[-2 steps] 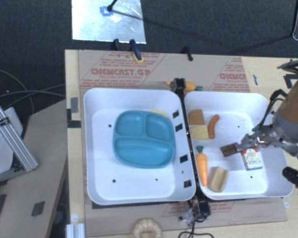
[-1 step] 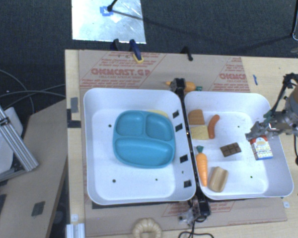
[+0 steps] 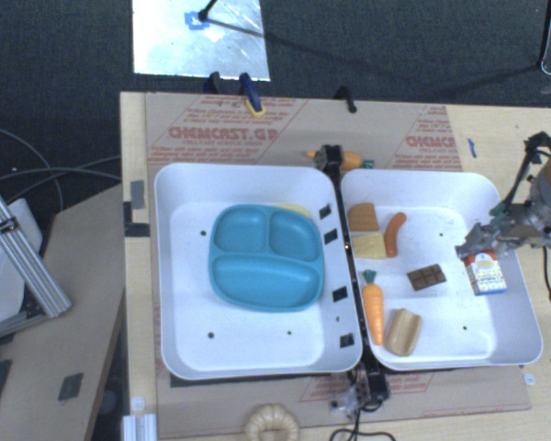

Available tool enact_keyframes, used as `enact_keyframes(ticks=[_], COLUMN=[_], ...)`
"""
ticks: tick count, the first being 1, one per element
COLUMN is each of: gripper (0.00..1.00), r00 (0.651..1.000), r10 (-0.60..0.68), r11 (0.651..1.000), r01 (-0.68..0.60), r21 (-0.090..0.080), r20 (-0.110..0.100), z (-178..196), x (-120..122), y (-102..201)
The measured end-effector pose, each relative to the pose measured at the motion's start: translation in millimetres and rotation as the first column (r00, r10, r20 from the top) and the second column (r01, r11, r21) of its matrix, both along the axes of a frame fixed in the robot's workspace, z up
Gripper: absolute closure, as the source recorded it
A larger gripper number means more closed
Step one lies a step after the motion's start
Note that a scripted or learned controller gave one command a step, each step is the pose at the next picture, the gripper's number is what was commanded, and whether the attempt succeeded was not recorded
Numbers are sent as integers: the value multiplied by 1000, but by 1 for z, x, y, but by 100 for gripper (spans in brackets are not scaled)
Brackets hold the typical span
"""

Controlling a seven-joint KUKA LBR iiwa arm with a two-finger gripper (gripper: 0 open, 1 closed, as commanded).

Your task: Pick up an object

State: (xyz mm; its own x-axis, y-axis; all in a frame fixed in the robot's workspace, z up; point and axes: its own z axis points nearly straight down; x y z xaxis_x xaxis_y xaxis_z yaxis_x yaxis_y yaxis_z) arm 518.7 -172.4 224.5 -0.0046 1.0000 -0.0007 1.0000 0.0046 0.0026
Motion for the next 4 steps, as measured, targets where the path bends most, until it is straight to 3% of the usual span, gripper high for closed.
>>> enact_keyframes(ticks=[2,3,4], gripper=[100,100,100], r00=[1000,1000,1000], r10=[6,-3,1], r11=[1000,1000,1000], r01=[-6,3,-1], r21=[3,0,1], r20=[-1,-1,-1], z=[8,7,8], x=[-8,-13,-3], y=[120,113,120])
